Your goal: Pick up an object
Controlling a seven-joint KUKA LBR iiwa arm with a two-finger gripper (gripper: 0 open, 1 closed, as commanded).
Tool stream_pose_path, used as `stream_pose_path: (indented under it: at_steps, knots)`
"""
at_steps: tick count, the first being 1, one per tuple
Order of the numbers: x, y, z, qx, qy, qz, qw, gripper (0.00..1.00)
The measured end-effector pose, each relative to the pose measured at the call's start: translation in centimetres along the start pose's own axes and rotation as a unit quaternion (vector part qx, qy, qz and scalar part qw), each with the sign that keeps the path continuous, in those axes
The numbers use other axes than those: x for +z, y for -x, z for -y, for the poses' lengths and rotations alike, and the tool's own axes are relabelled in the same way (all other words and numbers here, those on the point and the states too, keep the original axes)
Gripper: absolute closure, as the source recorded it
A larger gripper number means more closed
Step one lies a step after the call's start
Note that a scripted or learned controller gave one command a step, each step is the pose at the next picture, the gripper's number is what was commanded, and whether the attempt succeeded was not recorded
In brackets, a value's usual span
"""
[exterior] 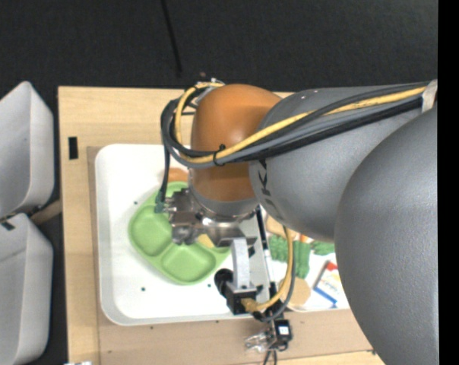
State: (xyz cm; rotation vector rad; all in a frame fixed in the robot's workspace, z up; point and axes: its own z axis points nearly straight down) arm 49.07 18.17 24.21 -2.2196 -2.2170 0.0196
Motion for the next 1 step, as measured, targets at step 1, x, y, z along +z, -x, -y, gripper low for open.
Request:
stream_pose_path:
  at_steps: [1]
  knots:
    - [14.77, 4.67, -0.58, 0.002, 0.003, -0.002, 1.0, 1.0]
